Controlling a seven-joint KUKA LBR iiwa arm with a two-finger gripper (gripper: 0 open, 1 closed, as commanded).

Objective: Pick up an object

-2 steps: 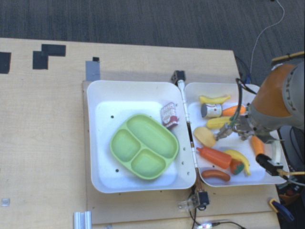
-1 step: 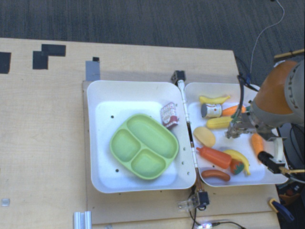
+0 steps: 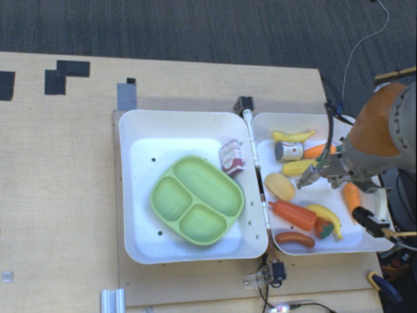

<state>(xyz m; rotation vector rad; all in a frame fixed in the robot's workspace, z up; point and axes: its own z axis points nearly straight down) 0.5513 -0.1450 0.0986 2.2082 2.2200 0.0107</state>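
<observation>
My gripper (image 3: 322, 178) hangs over the middle of the right bin (image 3: 371, 243), below the grey wrist and orange band. It is open, with bare white bin floor showing between its fingers and nothing held. Just left of it lie a yellow piece (image 3: 298, 167) and a pale potato (image 3: 280, 186). Behind it are a grey can (image 3: 288, 151), an orange carrot (image 3: 318, 151) and a yellow banana (image 3: 293, 135). In front lie a red pepper (image 3: 294, 214), a second banana (image 3: 329, 218) and a brown sausage (image 3: 294, 239). Another carrot (image 3: 352, 197) lies to the right.
The left bin (image 3: 130, 175) holds a green divided plate (image 3: 197, 199) and a small wrapped packet (image 3: 231, 156) near the divider. A black clamp (image 3: 245, 103) sits where the bins meet at the back. Cables run along the right side.
</observation>
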